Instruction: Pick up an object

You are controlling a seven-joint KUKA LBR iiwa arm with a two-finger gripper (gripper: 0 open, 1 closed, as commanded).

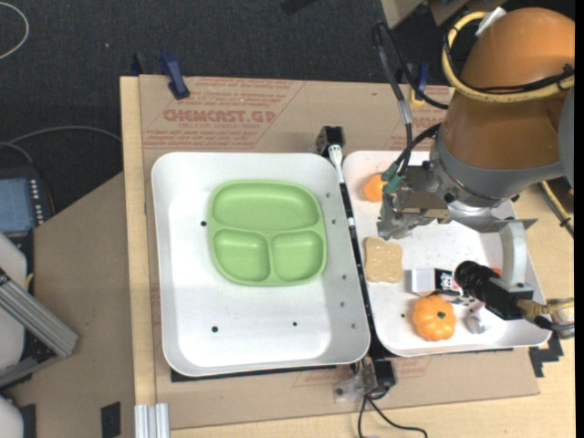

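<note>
The gripper hangs over the left part of the right bin, towards its far edge. From this slant I cannot tell whether it is released or clenched, and nothing shows in its grasp.

An orange ball lies just beside it, in the bin's far left corner. A tan bread slice lies flat against the bin's left edge, just on the near side of the gripper. A small grey block sits near the slice, towards the bin's middle. A pumpkin stands by the near edge, with a small pale thing beside it that is too small to make out.

The left bin carries a green plate with three compartments, towards its far edge and well apart from the gripper.
</note>
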